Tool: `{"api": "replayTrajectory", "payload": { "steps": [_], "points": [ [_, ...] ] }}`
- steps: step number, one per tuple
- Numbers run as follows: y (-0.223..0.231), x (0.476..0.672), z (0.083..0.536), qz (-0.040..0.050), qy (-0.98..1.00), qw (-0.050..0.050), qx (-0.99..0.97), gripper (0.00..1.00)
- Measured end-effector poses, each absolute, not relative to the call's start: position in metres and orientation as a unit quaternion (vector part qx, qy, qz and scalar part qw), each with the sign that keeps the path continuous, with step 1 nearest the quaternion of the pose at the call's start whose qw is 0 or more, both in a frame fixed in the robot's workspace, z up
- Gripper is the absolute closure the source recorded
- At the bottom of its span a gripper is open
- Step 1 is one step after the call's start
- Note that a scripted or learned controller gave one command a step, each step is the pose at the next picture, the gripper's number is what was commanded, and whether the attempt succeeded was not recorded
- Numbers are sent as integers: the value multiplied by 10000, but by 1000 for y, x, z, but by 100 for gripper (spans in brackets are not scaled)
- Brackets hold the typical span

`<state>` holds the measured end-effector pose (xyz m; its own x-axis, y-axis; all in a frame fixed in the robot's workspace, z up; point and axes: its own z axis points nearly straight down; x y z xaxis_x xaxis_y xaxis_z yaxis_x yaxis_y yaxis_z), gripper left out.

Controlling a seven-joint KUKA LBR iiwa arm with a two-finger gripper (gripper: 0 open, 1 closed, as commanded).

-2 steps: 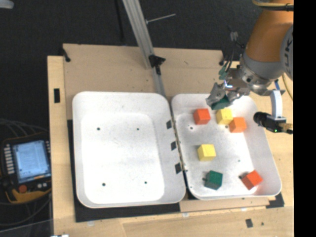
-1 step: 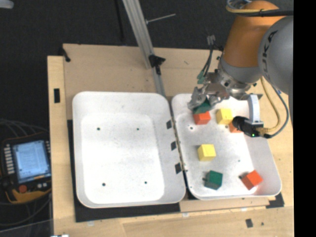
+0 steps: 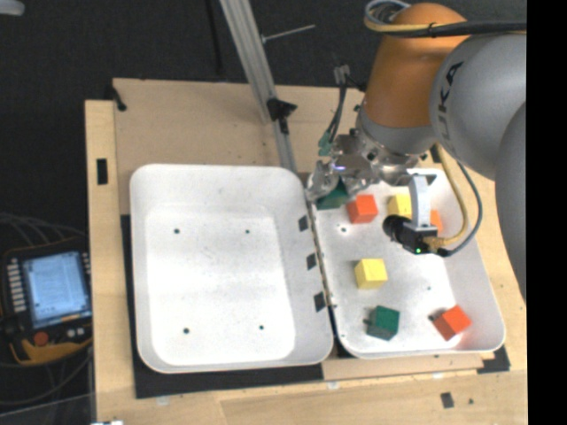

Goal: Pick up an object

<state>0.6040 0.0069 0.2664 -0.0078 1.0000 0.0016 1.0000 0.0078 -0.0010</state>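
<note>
- Gripper [image 3: 324,184] sits low at the right bin's [image 3: 474,277] upper-left corner; its finger state is unclear.
- A green block [image 3: 334,199] lies just beneath it.
- Orange block [image 3: 361,208] rests beside that.

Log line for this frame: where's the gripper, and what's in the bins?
gripper: over right bin's top-left corner, at green block | grasp: cannot tell | loose: orange block, yellow block

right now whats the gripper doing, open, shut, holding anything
Gripper: down at the right bin's upper left corner, over a green block; whether it is open, shut or holding it cannot be told.
</note>
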Motion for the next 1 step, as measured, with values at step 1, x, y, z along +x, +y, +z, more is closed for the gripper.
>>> {"api": "replayTrajectory", "payload": {
  "steps": [1],
  "points": [
    [65,599,259,10,-7098,23,-7044,100]
  ]
}}
